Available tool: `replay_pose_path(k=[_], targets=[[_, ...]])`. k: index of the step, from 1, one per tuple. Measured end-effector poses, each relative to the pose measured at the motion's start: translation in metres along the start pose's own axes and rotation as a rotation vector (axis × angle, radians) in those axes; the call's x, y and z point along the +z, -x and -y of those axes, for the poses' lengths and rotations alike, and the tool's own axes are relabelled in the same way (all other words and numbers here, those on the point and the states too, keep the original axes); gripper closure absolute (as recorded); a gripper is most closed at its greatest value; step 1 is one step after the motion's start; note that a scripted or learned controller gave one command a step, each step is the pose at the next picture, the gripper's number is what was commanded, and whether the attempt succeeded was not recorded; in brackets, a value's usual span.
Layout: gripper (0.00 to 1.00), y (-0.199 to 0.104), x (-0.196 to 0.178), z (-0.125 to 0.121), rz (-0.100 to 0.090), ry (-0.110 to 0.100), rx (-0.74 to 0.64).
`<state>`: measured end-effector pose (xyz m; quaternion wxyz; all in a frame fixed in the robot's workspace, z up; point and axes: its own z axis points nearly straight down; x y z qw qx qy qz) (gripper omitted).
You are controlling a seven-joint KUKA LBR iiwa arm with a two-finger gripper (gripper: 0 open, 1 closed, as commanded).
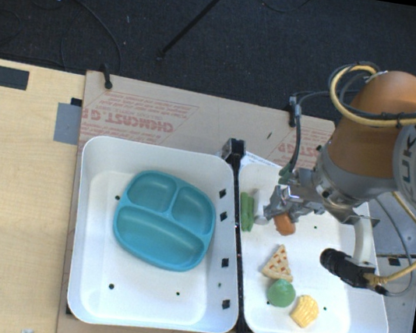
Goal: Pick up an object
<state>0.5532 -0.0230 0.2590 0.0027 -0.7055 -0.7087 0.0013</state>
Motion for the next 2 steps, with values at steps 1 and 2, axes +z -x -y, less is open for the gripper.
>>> replay_pose_path(k=[1, 2], targets=[[1.0, -0.062, 0.004, 0.003, 0.0, 0.001, -0.001], [1.0, -0.105, 0.011, 0.004, 0.001, -0.001, 0.0]])
